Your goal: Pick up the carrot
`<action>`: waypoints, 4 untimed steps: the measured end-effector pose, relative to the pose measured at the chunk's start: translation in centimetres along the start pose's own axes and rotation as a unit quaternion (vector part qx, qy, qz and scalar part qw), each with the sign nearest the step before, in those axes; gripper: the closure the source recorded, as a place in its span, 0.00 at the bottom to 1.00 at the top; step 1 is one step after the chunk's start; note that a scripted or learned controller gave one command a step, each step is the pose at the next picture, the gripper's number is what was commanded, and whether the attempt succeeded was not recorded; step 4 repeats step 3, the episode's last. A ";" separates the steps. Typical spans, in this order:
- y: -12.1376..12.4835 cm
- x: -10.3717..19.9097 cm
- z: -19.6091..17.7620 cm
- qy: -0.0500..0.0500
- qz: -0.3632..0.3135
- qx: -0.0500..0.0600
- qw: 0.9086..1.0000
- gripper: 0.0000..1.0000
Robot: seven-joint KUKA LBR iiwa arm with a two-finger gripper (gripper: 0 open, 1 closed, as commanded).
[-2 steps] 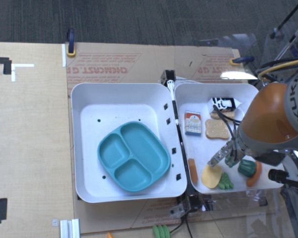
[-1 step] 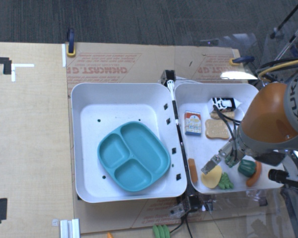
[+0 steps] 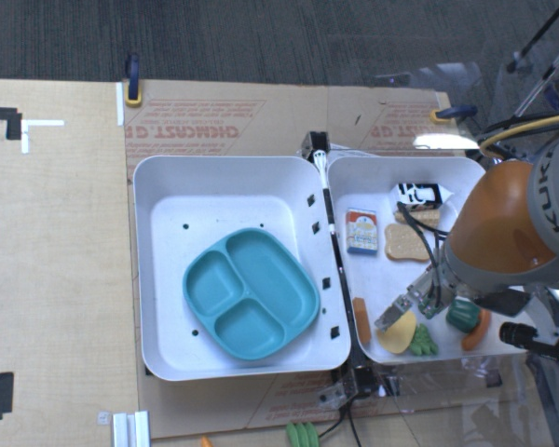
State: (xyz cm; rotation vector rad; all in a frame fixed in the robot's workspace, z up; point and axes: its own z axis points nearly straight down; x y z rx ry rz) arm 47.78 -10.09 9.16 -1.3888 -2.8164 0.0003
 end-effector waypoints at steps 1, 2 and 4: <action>0.1 0.0 0.0 -0.001 0.117 -0.001 0.993 0.00; 0.1 0.1 0.0 -0.001 0.103 0.000 0.995 0.00; 0.1 0.1 0.0 -0.001 0.168 -0.001 0.986 0.00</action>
